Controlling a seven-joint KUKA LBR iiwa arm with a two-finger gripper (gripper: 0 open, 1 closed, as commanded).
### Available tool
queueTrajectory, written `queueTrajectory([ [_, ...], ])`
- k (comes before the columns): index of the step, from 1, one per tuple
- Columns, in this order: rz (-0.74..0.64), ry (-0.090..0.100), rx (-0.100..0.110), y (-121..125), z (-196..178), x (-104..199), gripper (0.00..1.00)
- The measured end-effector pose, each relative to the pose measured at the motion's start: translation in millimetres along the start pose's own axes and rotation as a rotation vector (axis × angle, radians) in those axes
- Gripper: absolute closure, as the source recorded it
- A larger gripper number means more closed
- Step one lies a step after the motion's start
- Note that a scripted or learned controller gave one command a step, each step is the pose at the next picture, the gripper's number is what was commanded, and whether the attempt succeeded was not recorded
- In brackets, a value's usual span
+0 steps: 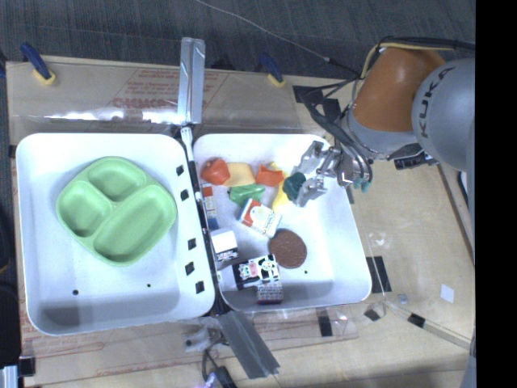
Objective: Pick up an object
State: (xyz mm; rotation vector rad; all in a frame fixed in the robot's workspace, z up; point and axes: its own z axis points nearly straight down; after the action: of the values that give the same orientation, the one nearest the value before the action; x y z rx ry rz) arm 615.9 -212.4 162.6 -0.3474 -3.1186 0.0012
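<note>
Right bin [343,277], near edge: cow-print box [260,271]; brown disc [287,248] just beyond. Middle: red-white carton [259,217], green vegetable [246,192]. Far part: orange pieces [215,170]. Far right: gripper [305,181], fingers clenched on a dark-teal object [292,186]. Left bin [32,217]: green divided plate [117,208].

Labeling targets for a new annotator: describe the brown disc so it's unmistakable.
Look in the right bin, the one crowded with small items. Toward its near edge lies the brown disc, just right of a black-and-white box. It is the only round, flat, dark brown piece there.
</note>
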Motion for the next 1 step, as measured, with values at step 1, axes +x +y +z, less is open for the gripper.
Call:
queueTrajectory([
  [1,-0.002,-0.006,-0.001,1.4,-3.1,-1.5,0.0],
])
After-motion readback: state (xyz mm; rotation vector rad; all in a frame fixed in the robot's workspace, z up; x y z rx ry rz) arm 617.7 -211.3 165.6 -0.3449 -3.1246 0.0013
